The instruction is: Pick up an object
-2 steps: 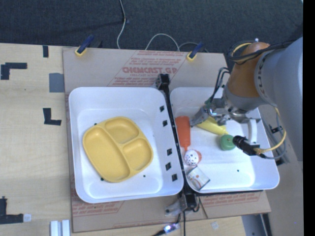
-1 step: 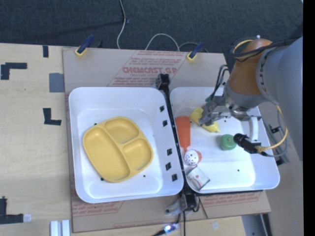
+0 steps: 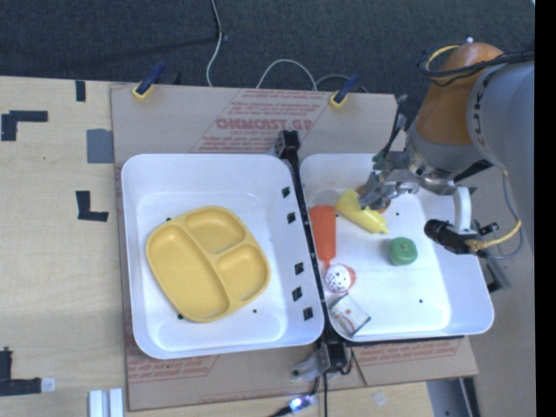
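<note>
In the right bin (image 3: 452, 307) lie a yellow banana-like toy (image 3: 362, 215), an orange carrot-like piece (image 3: 324, 232) along the left wall, a green round knob (image 3: 402, 251), a small white ball with red dots (image 3: 339, 278) and a clear packet (image 3: 349, 316). My gripper (image 3: 375, 194) hangs over the upper end of the yellow toy, right at it. The arm's grey body and orange band (image 3: 452, 94) rise to the right.
The left bin (image 3: 156, 181) holds a yellow divided plate (image 3: 207, 261). A black divider (image 3: 300, 233) runs between the bins. Cardboard lies under both. A black and yellow cable fitting (image 3: 456, 235) sticks out over the right bin's right side.
</note>
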